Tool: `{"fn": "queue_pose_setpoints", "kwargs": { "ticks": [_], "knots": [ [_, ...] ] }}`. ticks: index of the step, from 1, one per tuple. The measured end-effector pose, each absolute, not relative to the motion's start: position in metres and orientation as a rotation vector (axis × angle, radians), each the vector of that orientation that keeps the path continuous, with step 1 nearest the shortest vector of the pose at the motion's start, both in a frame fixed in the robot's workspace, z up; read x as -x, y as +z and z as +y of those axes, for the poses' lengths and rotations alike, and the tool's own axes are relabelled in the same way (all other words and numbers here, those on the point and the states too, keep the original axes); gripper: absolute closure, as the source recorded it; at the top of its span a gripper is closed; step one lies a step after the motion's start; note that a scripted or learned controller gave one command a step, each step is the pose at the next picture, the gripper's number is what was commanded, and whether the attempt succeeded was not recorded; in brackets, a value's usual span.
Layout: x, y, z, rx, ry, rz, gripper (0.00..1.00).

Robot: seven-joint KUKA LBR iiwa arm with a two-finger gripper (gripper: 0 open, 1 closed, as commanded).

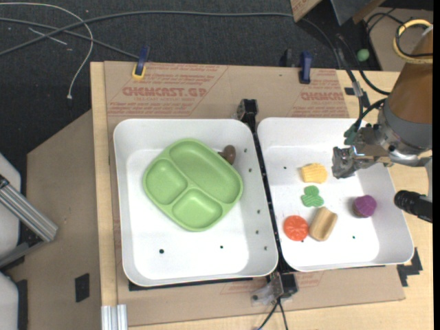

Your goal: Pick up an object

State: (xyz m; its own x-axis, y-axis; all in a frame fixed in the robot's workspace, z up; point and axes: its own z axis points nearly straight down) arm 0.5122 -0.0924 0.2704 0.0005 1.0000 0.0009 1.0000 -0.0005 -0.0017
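In the right bin (385, 253) lie a yellow block (313, 173), a small green piece (312, 198), a red-orange round piece (296, 227), a tan cylinder (323, 223) and a purple piece (364, 205). My gripper (343, 163) hangs over the bin's upper right part, just right of the yellow block and above the purple piece. I see nothing held in it.
The left bin (137, 253) holds a green divided plate (193, 183) with a small brown object (228, 155) at its upper right edge. A black divider (261, 184) runs between the bins. Blue clamps (141, 62) hold the cardboard at the back.
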Motion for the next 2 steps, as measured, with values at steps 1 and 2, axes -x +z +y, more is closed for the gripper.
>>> {"fn": "queue_pose_setpoints", "kwargs": {
  "ticks": [1,2],
  "knots": [
    [-0.512,0.270,-0.092,2.221,0.001,-2.220,0.00],
    [-0.514,0.230,-0.092,2.220,0.002,-2.218,0.00]
  ]
}}
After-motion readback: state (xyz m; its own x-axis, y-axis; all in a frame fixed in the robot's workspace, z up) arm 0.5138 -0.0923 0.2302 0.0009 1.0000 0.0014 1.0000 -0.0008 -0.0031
